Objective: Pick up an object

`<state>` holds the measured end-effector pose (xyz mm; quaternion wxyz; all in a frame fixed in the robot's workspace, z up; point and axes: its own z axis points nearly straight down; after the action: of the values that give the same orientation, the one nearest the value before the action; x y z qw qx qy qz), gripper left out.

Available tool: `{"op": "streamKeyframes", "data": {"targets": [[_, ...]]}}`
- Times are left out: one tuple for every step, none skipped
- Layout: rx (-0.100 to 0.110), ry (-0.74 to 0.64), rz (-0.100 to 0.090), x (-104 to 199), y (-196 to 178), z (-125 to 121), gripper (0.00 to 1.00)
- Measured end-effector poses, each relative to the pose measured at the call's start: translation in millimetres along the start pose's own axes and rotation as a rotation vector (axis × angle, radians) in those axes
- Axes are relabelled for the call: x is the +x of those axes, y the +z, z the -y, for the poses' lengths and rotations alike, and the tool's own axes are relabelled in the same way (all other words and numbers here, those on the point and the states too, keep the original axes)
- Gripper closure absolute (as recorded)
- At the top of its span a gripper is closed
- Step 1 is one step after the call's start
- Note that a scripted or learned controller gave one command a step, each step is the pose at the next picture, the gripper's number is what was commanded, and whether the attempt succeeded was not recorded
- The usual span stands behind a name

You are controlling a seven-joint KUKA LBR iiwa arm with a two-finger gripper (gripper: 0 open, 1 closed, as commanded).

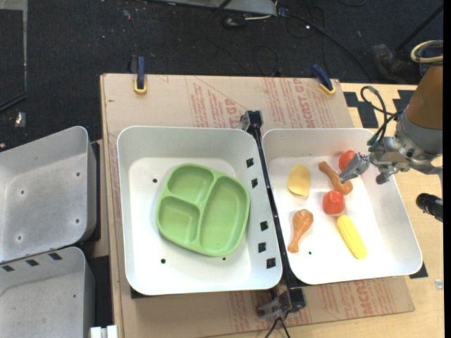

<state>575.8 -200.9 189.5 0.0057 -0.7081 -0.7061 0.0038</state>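
Bench contents, as seen from above:

1. Left shallow white plastic bin (pixel 141 189). Holds one light green plastic plate with three compartments (pixel 203 209), lying flat near the middle of the bin floor, turned slightly askew to the bin walls.

2. Right shallow white plastic bin (pixel 394 259), set just beside the first, the two sharing a dark divider rail. Holds six toy food pieces:
- pale yellow rounded piece, like a potato chip or lemon slice (pixel 299 180), toward the left side of the bin.
- orange-brown drumstick-shaped toy (pixel 301 228), below the yellow piece, lying lengthwise with its knob end nearer the front wall.
- round red tomato-like toy (pixel 334 203), near the bin's centre.
- bright yellow corn-cob-shaped toy (pixel 351 236), just below and right of the red one, lying at a slant.
- slim orange-brown stick-shaped toy (pixel 334 177), above the red round piece, lying slantwise.
- second red rounded toy (pixel 347 160), near the far wall, touching or almost touching the upper end of the stick-shaped piece.

3. Grey two-finger gripper (pixel 357 167), reaching in from the right on the arm with its orange band. Its tip sits right at the second red toy and the stick-shaped piece. Whether the claw is open, closed or gripping either piece cannot be told at this size.

4. Brown cardboard sheet (pixel 190 97) under both bins, held at its far edge by two yellow-and-blue clamps (pixel 140 76).
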Motion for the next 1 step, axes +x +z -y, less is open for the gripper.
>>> {"op": "streamKeyframes", "data": {"targets": [[-0.014, -0.004, 0.003, 0.7, -8.0, -3.4, 0.00]]}}
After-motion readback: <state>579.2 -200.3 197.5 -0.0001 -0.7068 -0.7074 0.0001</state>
